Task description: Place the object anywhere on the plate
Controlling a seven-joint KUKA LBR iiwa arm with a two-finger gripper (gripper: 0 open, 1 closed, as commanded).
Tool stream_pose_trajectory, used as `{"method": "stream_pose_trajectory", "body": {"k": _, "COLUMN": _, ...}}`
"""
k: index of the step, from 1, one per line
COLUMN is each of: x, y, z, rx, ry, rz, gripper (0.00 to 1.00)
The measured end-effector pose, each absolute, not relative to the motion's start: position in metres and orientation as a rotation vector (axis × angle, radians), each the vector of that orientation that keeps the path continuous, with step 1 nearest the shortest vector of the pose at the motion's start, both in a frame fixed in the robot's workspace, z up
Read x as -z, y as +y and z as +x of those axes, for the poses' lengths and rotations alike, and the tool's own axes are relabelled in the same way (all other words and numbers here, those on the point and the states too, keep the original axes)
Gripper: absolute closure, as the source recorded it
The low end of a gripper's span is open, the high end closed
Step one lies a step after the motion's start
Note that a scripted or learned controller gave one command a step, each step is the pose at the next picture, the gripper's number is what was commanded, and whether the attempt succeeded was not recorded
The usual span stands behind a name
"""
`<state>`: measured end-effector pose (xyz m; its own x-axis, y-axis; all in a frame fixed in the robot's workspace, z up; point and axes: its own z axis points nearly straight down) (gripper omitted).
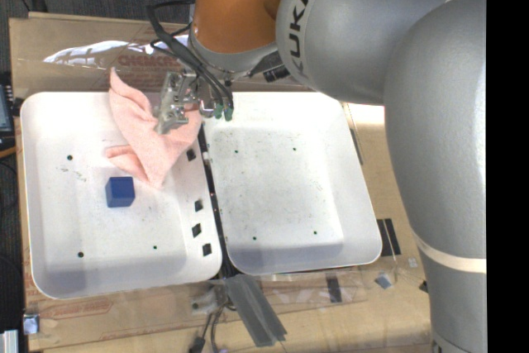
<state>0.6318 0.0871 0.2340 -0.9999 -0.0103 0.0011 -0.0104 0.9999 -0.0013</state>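
Note:
A pink cloth [140,132] hangs bunched over the back right part of the left bin [50,260], its lower tip reaching down toward the bin floor. My gripper [170,123] is at the cloth's right edge, close to the divide between the two bins, and its metal fingers are pinched together on a fold of the cloth. A small blue cube [120,192] rests on the left bin's floor, just left of and below the cloth's tip, apart from the gripper.
The right bin [281,186] lies beside the left one, its floor speckled with dark marks. The arm's orange band and grey body loom over the back and right side. A crumpled plastic sheet [99,54] lies behind the left bin.

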Motion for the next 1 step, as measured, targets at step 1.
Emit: {"method": "stream_pose_trajectory", "body": {"k": 1, "x": -0.2343, "y": 0.0869, "z": 0.6319, "rx": -0.002, "ry": -3.141, "rz": 0.015, "gripper": 0.0}}
